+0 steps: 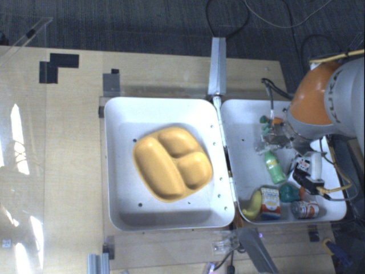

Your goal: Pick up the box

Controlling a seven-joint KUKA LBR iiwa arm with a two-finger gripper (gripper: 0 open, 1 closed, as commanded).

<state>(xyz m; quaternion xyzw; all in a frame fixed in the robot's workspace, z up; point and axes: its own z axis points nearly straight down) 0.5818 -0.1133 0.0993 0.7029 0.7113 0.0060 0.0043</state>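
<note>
Gripper hangs low in right bin, grip state unclear. Box lies well toward near wall from it, wedged btwn banana and can; green bottle sits between tool and box, so access looks tight.

The left bin, well to the left of the hand, contains a large yellow molded form. In the right bin, a green bottle lies just below the hand. A banana and a can rest farther below.
</note>
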